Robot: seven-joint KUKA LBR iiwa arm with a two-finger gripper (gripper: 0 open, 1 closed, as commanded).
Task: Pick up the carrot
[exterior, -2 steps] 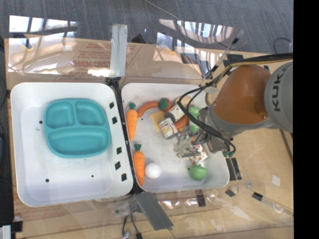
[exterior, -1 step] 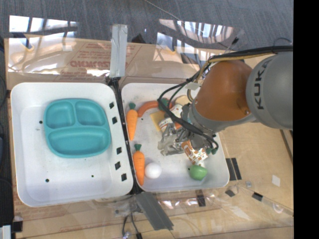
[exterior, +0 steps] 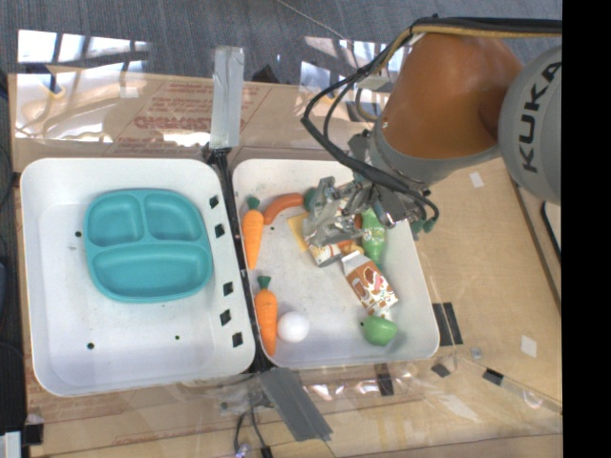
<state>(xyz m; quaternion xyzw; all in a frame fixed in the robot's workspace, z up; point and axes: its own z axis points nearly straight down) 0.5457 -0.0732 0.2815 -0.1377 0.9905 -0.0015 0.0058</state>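
Risk of closing on the wrong thing: two carrots against the left wall of the right bin (exterior: 420, 294), the upper carrot (exterior: 252, 238) and the lower carrot (exterior: 266, 320), with a white ball (exterior: 292, 328) touching the lower one and an orange curved piece (exterior: 283, 205) near the upper. Could easily nudge a carrot along that wall instead of seizing it. Gripper (exterior: 332, 219) low over the bin's upper middle, among snack packets (exterior: 370, 288), well right of both carrots; nothing visibly held, spread of the tool impossible to judge. Arm bent in over the bin's right rim.
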